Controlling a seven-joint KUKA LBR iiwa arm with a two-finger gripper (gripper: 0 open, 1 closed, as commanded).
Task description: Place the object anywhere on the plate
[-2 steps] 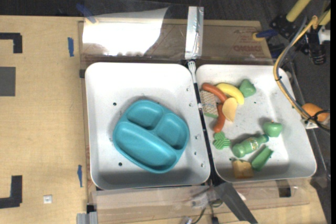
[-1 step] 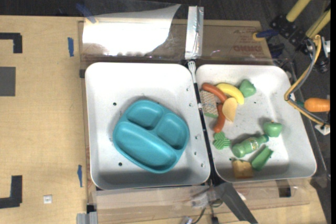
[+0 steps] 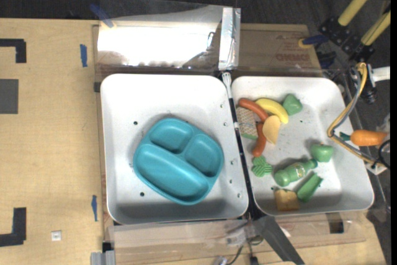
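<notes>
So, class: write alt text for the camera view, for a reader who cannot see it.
A teal divided plate sits in the left white bin, holding nothing. The right white bin holds toy food: a yellow banana, an orange carrot and several green pieces.

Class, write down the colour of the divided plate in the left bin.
Teal blue. The plate shows best in the camera view from above.

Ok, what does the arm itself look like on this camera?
At the frame's right edge there is an orange band with dark hardware above it, and a thin yellow cable looping by the right bin. Finer markings are too small to tell.
</notes>
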